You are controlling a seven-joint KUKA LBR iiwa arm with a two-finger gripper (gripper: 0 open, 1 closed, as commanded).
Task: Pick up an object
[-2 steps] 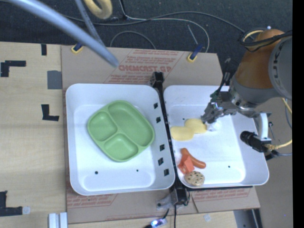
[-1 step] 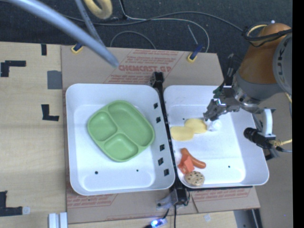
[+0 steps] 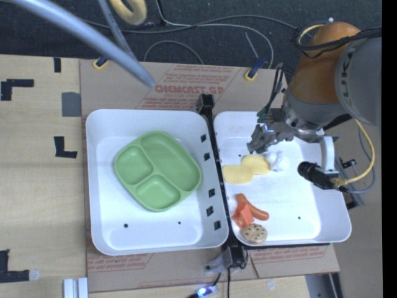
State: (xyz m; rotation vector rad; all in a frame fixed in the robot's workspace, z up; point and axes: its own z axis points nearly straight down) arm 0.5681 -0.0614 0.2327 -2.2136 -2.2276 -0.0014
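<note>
In the right bin (image 3: 322, 213) lie a pale yellow soft object (image 3: 243, 170), a small white object (image 3: 276, 160), an orange-red piece (image 3: 246, 210) and a round speckled cookie (image 3: 254, 232). My gripper (image 3: 262, 139) hangs over the upper middle of that bin, just above the yellow object and the white one. Nothing shows between its fingers. The grey arm with its orange band (image 3: 322, 67) reaches in from the upper right.
The left bin (image 3: 105, 166) holds a green divided plate (image 3: 157, 170). A black divider (image 3: 213, 166) separates the two bins. Cables run across the dark area behind the bench, and a black fitting (image 3: 316, 174) juts from the arm over the right bin.
</note>
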